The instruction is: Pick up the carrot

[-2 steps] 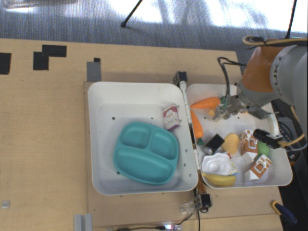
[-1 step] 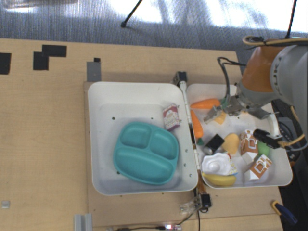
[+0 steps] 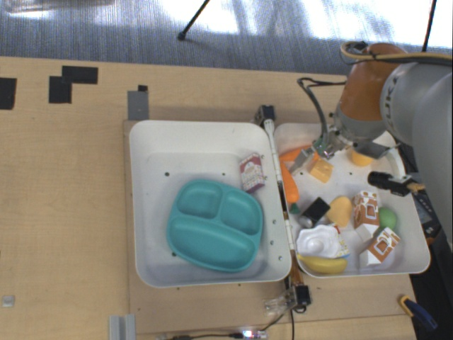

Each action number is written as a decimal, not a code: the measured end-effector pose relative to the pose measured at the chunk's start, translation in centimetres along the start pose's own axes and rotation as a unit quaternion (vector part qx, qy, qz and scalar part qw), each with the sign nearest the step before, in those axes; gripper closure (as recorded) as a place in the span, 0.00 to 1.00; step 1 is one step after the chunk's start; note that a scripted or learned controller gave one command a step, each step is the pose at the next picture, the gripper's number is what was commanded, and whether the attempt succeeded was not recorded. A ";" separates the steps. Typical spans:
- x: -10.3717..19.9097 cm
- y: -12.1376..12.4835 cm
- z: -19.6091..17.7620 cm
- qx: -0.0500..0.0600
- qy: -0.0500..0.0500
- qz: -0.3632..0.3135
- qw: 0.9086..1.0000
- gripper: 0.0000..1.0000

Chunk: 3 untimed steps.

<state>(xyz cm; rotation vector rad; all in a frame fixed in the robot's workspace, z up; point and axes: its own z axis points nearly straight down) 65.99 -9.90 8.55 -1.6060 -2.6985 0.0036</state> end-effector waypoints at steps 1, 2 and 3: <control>1.3 -0.3 0.1 -0.002 0.000 0.228 0.974 0.00; -2.0 0.0 0.0 -0.002 -0.001 0.120 0.993 0.00; 2.9 1.8 -10.1 -0.004 -0.001 0.201 0.980 0.00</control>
